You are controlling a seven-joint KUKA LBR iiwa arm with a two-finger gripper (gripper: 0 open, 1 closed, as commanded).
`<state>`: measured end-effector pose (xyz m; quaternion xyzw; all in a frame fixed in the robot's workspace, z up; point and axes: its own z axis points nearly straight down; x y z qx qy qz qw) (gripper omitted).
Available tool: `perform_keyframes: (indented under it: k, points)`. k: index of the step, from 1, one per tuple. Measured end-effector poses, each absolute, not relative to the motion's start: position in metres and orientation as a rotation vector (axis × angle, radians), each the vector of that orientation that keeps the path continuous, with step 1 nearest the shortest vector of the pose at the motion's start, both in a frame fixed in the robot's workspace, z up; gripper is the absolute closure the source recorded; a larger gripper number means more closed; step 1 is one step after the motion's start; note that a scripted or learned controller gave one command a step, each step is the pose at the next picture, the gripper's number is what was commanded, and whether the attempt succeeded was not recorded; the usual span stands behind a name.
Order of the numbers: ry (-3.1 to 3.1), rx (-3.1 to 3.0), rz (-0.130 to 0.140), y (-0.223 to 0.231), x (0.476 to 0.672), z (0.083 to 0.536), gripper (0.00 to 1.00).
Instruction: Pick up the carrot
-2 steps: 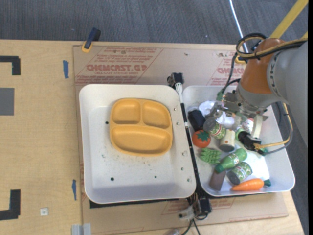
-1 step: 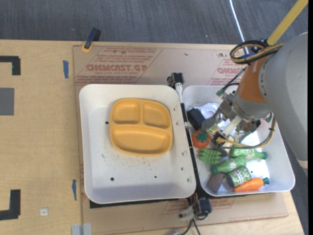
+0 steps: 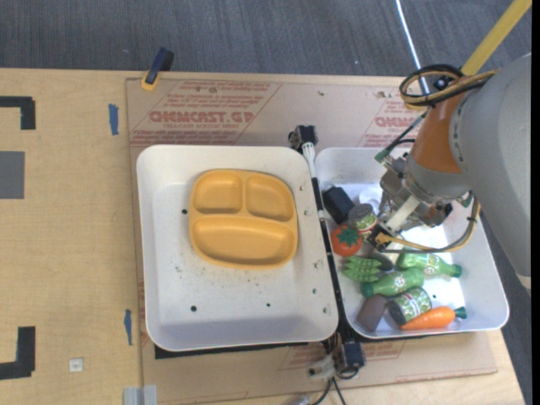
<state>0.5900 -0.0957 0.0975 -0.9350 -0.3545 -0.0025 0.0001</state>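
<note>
- Grey carpet runs across the top of the frame, and below it a wooden bench carries a sheet of printed cardboard.
- Filling the right edge, the grey arm with its orange band reaches down over the right bin.
- Left of centre sits the left bin, white and shallow, speckled with a few dark spots.
- Inside it, toward the upper middle, lies a yellow divided plate with three compartments.
- The right bin sits just beside it, at the lower right, crowded with small things.
- The gripper hangs low over the upper middle of that bin; I cannot tell how its fingers stand.
- Green bottles lie in a cluster in the middle of the right bin.
- The carrot, orange with a green end, lies flat near the bin's bottom edge, well apart from the gripper.
- A red tomato rests near the bin's left wall, close to the gripper.
</note>
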Motion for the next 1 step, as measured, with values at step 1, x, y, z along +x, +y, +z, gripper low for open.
perform_keyframes:
  k: [1]
  points:
    - [-0.565,-3.089,0.003,-0.0356,0.5488,0.1845,1.0]
